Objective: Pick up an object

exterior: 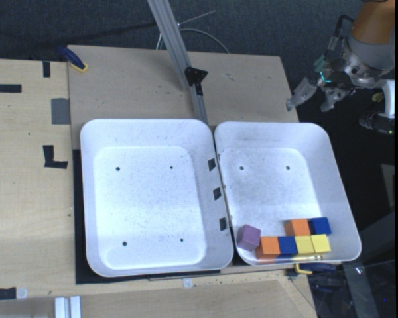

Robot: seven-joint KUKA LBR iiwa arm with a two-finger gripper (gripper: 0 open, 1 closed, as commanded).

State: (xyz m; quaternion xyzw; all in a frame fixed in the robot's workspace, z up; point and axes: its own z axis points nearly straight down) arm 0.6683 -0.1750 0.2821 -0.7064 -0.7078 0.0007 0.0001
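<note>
I'm seeing the gripper hanging off the table's upper right corner, fingers spread apart and clasping nothing. The blocks are sitting clustered in the right bin's near corner: a purple one, two orange, two blue, two yellow.

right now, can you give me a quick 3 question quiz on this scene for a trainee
1. True or false: the gripper is over the right bin.
2. Which bin holds the blocks? A) left bin B) right bin
3. What colour is the block nearest the divide between the bins?

Key:
1. False; it hangs beyond the right bin's far right corner, off the bench.
2. B; they cluster along its near edge.
3. Purple; beside it sit orange, blue and yellow blocks.
</note>
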